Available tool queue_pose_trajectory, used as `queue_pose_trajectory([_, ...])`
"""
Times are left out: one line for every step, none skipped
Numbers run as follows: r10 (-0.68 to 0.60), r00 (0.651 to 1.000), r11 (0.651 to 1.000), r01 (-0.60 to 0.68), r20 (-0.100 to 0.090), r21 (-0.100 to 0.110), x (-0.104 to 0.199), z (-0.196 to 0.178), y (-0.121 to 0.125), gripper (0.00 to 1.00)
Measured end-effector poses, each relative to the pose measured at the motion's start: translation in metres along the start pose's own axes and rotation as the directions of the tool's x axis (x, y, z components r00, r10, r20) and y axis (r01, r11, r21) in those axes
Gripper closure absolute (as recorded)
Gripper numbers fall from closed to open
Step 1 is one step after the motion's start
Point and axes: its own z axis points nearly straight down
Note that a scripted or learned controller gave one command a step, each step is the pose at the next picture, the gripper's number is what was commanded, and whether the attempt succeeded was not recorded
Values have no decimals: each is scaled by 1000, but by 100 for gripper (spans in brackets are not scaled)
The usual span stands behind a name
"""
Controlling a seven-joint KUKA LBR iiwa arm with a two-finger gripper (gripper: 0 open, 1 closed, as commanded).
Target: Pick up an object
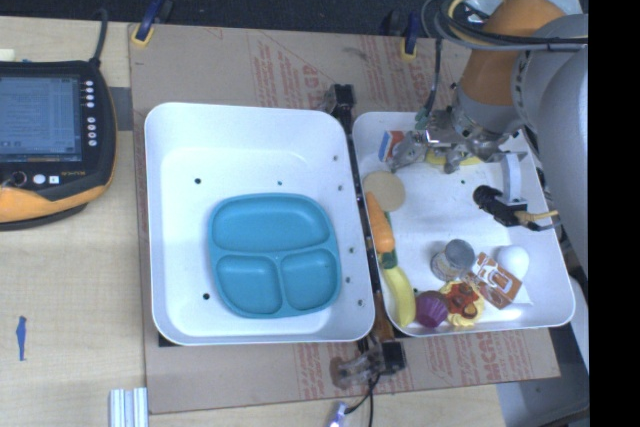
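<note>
Grey arm (556,90) with orange band, looped black cables above it.
</note>
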Motion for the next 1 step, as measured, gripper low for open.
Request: queue_pose_trajectory([-3, 1000, 1000, 3, 1, -13, 26, -26, 2, 0])
